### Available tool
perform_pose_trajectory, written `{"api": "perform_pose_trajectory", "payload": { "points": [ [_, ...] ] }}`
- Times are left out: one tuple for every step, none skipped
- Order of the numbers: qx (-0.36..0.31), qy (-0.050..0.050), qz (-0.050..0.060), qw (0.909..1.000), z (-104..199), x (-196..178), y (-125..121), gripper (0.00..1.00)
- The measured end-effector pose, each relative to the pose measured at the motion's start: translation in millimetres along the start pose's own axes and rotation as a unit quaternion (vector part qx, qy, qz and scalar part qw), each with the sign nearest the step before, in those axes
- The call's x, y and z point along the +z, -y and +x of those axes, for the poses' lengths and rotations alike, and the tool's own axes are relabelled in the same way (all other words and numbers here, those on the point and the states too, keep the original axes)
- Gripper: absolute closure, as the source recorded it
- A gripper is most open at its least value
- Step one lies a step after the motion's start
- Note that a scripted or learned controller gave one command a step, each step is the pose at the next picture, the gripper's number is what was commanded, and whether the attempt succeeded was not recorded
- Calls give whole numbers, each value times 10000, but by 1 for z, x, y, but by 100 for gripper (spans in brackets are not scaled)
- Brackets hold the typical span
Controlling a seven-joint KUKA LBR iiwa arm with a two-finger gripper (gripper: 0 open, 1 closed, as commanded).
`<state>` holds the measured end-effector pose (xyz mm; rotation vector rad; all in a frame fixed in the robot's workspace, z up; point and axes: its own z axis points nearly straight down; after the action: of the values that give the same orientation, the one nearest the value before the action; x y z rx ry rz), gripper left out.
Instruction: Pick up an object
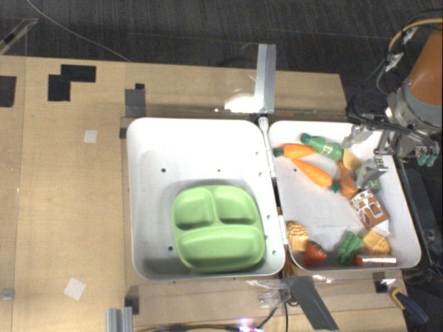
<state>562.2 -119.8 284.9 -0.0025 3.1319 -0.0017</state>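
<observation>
Where arm is cut off, tool (370, 163) over right bin (408, 216), finger state unclear

Green compartment tray (218, 228) lying in the near half of the left white bin (152, 144), metal post (266, 75) behind the tray, wooden bench (62, 206) left of it

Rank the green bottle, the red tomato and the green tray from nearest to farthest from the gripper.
1. Green bottle, just left of the gripper, right bin's far end.
2. Red tomato, right bin's near left corner.
3. Green tray, left bin.
</observation>
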Motion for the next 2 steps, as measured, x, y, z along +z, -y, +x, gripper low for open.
{"api": "perform_pose_trajectory", "payload": {
  "points": [
    [218,-61,-11,9997,14,141,29,0],
    [86,37,7,10000,0,195,-1,0]
  ]
}}
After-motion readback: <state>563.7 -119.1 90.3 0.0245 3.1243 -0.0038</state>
